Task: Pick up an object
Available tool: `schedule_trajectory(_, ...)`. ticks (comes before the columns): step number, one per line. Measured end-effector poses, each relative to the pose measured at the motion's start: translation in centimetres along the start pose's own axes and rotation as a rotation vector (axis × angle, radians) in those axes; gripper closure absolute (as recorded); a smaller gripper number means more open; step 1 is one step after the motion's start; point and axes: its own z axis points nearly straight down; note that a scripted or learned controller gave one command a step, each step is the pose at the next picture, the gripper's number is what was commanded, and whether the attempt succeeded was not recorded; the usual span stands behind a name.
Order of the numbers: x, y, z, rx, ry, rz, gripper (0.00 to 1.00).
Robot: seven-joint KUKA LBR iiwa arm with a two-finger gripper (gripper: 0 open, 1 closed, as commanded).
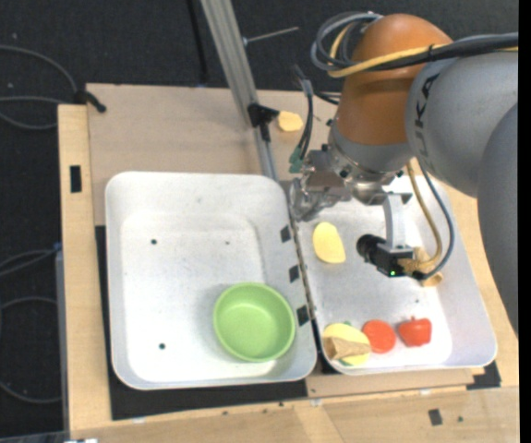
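My gripper (309,201) hangs below the orange wrist band over the upper left part of the right bin (450,344), close to the wall between the two bins. A pale yellow oval object (328,244) lies on the bin floor just below and right of it, apart from it. Along the bin's front edge lie a yellow-green piece with a tan slice on it (347,343), a round red-orange tomato (379,336) and a small red pepper (415,331).
A green bowl (254,321) sits at the front right of the left bin (154,247). A small yellow object (290,121) lies on the bench behind the bins. A slanted metal post (233,58) rises at the back. A black cabled part (380,251) hangs off the wrist.
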Motion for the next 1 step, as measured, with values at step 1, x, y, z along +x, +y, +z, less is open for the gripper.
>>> schedule_trajectory(1, 5.25, -0.78, 1.59, 0.000, 0.000, 0.000, 1.00)
